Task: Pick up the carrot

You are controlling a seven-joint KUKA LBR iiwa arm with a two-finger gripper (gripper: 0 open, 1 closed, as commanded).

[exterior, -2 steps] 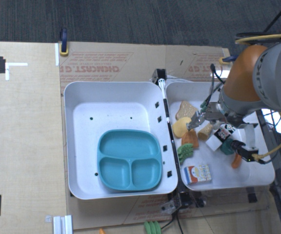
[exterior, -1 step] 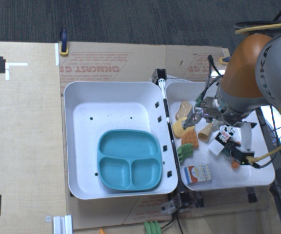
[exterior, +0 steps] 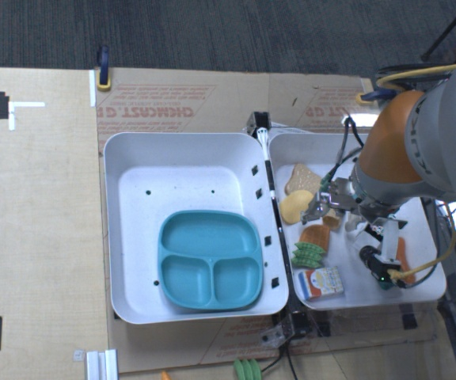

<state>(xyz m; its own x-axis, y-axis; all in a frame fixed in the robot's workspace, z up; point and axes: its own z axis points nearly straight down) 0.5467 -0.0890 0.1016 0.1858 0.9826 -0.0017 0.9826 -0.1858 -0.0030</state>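
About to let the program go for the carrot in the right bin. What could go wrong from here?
1. The carrot lies close to the right bin's far right side, partly hidden under the arm's wrist, so a grasp may catch only its edge or meet the wall.
2. The gripper hangs over the crowded pile: the pale potato-like piece, the brown piece and the green pea pods. It may close on one of those instead.

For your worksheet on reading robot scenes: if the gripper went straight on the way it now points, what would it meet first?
The gripper points toward the picture's left, low in the right bin. Probably the yellow potato-like piece beside it comes first, though depth is unclear. The carrot lies behind it.
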